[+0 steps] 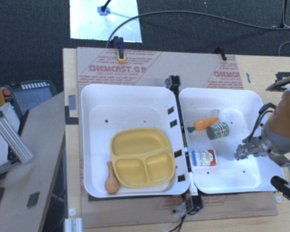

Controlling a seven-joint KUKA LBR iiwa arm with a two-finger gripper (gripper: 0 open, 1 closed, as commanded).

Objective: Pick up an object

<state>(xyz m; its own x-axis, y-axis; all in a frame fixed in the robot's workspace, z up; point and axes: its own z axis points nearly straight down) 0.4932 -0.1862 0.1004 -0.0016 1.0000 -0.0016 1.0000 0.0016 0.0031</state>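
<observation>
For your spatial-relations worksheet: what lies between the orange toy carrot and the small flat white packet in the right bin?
In the camera view, bare white bin floor separates the orange toy carrot from the small flat white packet; the small grey can sits off to the right.

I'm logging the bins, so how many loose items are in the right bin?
3: a toy carrot toward the divider, a small can touching its right end, and a small packet nearer the front. The arm may hide others.
</observation>
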